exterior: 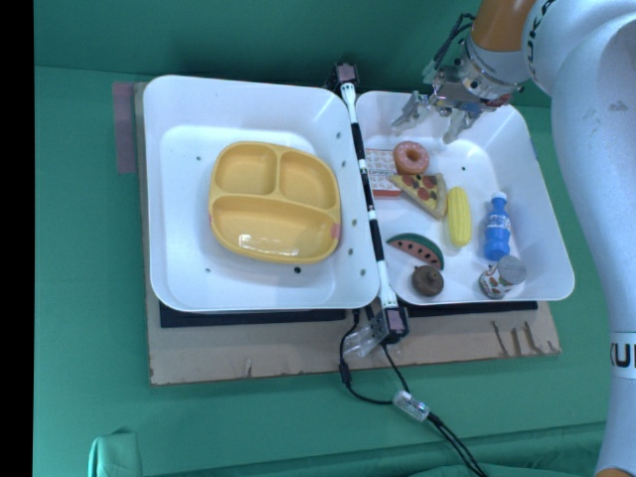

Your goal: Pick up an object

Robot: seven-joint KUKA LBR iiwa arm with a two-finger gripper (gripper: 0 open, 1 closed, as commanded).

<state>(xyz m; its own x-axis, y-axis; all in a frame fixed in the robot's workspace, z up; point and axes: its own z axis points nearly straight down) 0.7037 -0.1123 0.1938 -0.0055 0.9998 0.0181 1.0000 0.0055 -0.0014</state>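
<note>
The grey arm with its orange band reaches in from the right, and its metal two-finger hand [432, 117] hangs over the far part of the right shallow white bin [537, 172]. The fingers are spread apart, one toward the bin's far left corner and one nearer its middle, with nothing between them.

The toy foods lie in the right bin, all apart from the hand. A pink-glazed ring doughnut [410, 157] sits just below the hand, nearest to it. Beside the doughnut, against the divider, lies a small white and red patterned card-like piece [381, 173]. A triangular pizza slice with red toppings [421, 192] lies just below the doughnut, touching or nearly touching it. To its right stands a yellow corn cob [458, 216], lengthwise, and further right a blue bottle with a white cap [497, 227]. Nearer the front edge are a watermelon wedge with green rind [414, 249], a brown chocolate doughnut [427, 280], and a small tilted jar with a grey lid [501, 276] at the front right.

The left shallow white bin [179, 107] holds a yellow plastic plate with three compartments [274, 203]. A black and white striped bar [364, 182] runs between the bins, and both rest on a brown cardboard sheet [248, 351] over the green surface [79, 266].
</note>
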